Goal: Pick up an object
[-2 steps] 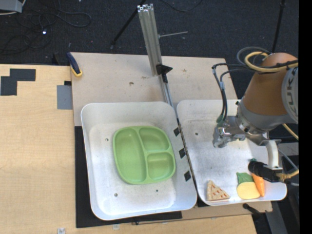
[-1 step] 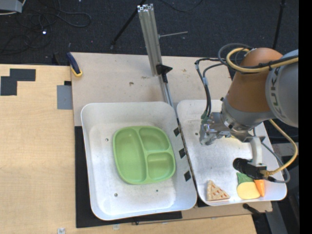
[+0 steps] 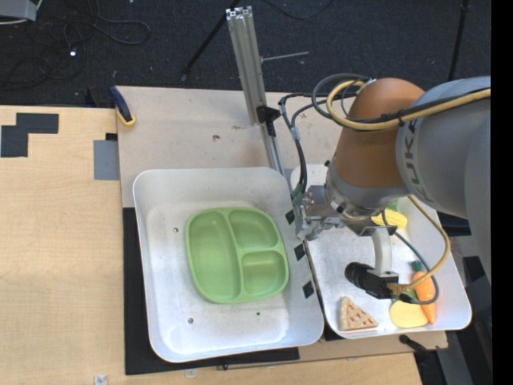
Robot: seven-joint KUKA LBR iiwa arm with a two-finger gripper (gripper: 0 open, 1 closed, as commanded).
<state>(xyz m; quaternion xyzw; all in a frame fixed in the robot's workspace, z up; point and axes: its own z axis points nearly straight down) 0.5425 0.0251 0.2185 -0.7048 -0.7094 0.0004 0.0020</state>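
Plate (image 3: pixel 237 253), green, divided, lies in left bin (image 3: pixel 160 295). End effector (image 3: pixel 313 219) hangs at right bin's (image 3: pixel 330 279) left wall, grip state unreadable. Waffle wedge (image 3: pixel 357 315) and carrot (image 3: pixel 425 289) lie apart from it. Risk: wall strike or empty grasp.

light: bright, even overhead | shadows: faint, soft | focus: sharp throughout | background floor (image 3: pixel 144 22): dim
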